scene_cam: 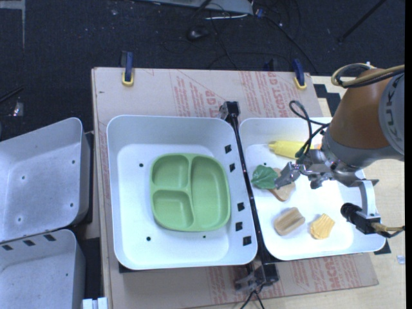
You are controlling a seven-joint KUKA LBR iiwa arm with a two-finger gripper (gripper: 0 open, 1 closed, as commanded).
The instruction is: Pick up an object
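While the arm [370,118] reaches in from three o'clock over the right bin [335,253], its gripper [288,176] hangs low near that bin's nine o'clock side, just above a tan, toast-like piece [283,191] and touching or nearly touching it; whether anything sits between the tips cannot be told, nor how far apart they stand; a green leaf [262,176] lies just beside the gripper at its nine o'clock, close to the wall between the bins; a yellow banana [286,149] lies at the gripper's twelve o'clock, partly under the wrist and a black cable [302,118]; a bread roll [289,221] rests at six o'clock of the gripper, and a yellow ridged piece [322,226] lies just beside the roll at its three o'clock; the left bin [129,237] holds a green tray [190,192] with three compartments, lying flat near its middle; both bins sit on a board [167,89] held by clamps [128,67] at its twelve o'clock edge.
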